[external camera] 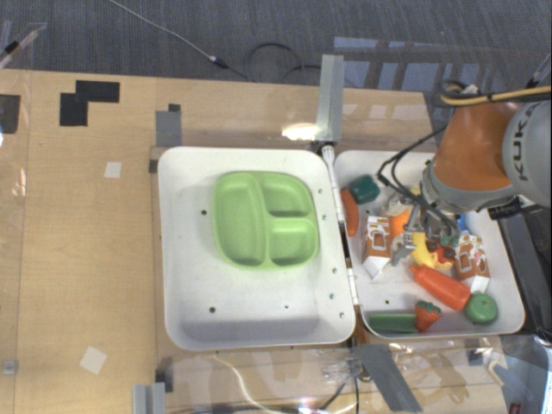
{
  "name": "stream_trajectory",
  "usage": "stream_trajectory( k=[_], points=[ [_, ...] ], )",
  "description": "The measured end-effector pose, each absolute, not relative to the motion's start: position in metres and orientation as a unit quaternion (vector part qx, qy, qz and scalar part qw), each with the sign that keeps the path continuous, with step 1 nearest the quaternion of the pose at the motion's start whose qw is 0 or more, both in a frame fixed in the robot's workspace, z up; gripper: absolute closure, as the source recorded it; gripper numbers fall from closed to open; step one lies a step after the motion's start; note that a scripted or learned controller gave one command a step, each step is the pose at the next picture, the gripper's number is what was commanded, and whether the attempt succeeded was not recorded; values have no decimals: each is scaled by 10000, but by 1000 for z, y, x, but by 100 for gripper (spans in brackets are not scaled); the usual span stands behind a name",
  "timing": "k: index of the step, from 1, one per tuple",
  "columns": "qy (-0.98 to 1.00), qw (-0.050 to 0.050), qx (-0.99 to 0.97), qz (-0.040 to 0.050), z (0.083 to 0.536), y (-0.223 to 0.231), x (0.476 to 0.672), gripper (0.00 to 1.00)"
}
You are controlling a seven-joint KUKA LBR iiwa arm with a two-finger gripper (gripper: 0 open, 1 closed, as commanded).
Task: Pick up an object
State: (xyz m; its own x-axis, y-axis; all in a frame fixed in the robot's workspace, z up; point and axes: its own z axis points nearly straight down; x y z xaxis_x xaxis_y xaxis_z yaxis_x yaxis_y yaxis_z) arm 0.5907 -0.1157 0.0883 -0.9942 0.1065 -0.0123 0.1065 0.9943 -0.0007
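Pincer (412, 247) sits low among the toys in your right bin (514, 317), grip state I cannot tell, hovering by the yellow piece (423, 254) mid-bin, so nothing's lifted yet and the pick remains.

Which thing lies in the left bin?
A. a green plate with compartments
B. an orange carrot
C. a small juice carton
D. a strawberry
A: the green divided plate lies in the left bin, while the carrot, the strawberry and the carton are all in the right bin.
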Motion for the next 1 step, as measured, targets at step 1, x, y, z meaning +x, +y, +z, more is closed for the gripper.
stream_trajectory(
  k=[1],
  points=[
    [9974,71,711,-1,89,-131,532,0]
  ],
)
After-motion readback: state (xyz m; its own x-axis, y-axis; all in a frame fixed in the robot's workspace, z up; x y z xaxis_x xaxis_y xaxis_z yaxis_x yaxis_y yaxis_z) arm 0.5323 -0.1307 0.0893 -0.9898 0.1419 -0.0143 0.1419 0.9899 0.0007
